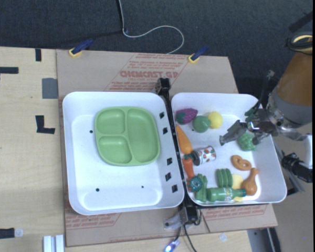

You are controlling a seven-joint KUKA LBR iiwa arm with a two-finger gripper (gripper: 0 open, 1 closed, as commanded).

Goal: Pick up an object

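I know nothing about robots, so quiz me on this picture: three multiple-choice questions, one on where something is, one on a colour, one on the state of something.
1. Where does the divided plate lie?
A. In the left bin
B. In the right bin
C. On the cardboard outside the bins

2. What colour is that plate?
A. Red
B. Green
C. Blue

3. Where is the gripper now?
A. Over the left bin
B. Over the right bin, by a green broccoli-like toy
C. Over the dark floor behind the bench

Answers:
1 A: the plate rests alone in the left bin.
2 B: it is light green.
3 B: it hangs over the right bin, beside the broccoli-like toy.
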